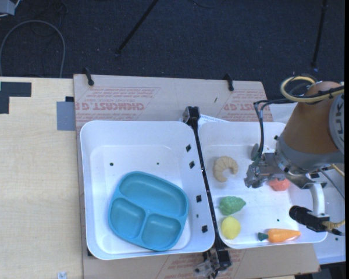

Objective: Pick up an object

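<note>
Overhead, camera view: gripper [255, 176] low in right bin [244, 135], just right of croissant [225, 167], red-orange toy [279, 184] tucked beside wrist. Claw state: cannot tell (dark, blurred).

Candidates all in right bin: green leafy piece [231, 204], lemon [230, 228], carrot [281, 235]. Left bin [99, 138] bears blue divided plate [148, 209].

Risk, judged: fingers between croissant and red-orange toy could nudge either aside, or close on nothing; smooth round toys likely slip.

Count: two bins, one plate, five food toys (one each).
</note>
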Motion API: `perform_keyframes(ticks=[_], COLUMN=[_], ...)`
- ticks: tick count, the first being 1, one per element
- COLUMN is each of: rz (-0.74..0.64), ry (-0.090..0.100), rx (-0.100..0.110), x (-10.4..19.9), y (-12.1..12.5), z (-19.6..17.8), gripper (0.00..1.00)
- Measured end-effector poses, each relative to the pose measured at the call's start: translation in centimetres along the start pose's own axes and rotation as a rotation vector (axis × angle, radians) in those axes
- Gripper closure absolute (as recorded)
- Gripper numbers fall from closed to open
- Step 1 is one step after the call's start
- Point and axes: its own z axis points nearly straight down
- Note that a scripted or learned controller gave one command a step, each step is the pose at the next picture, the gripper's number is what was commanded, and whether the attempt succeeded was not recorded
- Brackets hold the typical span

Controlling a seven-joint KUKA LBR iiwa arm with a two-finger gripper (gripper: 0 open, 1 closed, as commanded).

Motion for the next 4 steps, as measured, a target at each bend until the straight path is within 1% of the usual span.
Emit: perform_keyframes(ticks=[1, 2, 3, 4], rz=[-0.005, -0.005, -0.008, -0.007], ry=[-0.001, -0.001, 0.001, 0.001], rx=[-0.003, -0.003, 0.003, 0.005], x=[0.3, 0.2, 5.9, 11.1], y=[0.1, 0.2, -0.7, -1.7], z=[-6.2, -11.4, -10.5, -8.6], gripper=[1.0, 1.0, 1.0, 1.0])
